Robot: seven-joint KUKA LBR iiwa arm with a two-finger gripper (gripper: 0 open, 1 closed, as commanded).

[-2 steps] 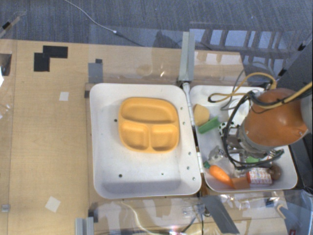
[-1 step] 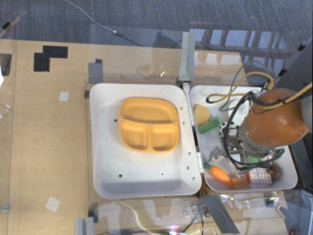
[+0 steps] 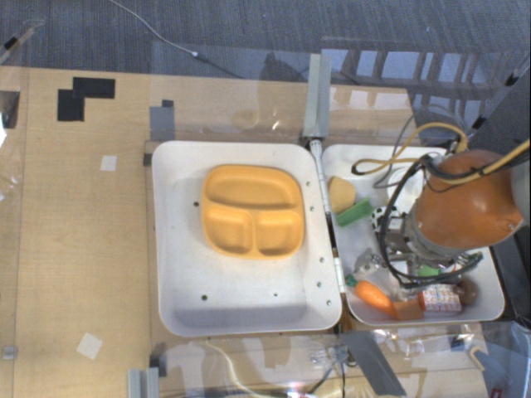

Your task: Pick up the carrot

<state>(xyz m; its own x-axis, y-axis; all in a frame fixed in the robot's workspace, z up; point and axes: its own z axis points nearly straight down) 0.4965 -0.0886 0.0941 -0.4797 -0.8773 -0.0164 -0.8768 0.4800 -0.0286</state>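
Carrot [image 3: 374,297] lies just beside the pincer [image 3: 397,274], lower-left.

You have two bins side by side on the bench [image 3: 75,247]: the left bin [image 3: 178,247] holds a divided tray [image 3: 251,211] near its middle, and the right bin [image 3: 491,298] holds the small items. In the right bin, the carrot [image 3: 372,296] lies at the near edge toward the left, with a small bottle [image 3: 438,300] just to its right, and a rounded piece [image 3: 341,192] sits at the far left corner with a short stick-shaped piece [image 3: 353,214] just in front of it. The arm [image 3: 462,206] reaches in from your right and hangs over the right bin's middle, behind the carrot and the bottle.
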